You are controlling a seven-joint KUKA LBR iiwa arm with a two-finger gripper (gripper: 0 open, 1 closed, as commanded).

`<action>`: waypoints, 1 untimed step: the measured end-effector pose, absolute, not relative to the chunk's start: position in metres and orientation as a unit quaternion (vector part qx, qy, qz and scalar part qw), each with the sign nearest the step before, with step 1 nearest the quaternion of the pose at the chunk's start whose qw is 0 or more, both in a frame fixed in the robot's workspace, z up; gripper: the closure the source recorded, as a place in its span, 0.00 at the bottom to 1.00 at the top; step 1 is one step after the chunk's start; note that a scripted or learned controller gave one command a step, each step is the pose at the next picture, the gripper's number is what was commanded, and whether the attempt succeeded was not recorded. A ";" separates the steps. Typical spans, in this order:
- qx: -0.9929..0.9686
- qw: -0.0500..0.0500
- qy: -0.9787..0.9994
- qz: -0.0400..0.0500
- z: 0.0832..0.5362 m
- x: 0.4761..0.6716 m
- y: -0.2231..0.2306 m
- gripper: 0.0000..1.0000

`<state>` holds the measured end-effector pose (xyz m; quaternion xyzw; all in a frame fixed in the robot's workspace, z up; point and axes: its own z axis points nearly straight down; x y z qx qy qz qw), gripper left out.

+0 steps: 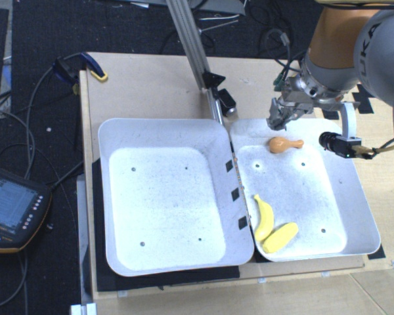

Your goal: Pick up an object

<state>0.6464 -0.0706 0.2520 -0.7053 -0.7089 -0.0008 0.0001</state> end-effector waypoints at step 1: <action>-0.705 0.000 -0.709 0.000 0.251 0.658 -0.016 1.00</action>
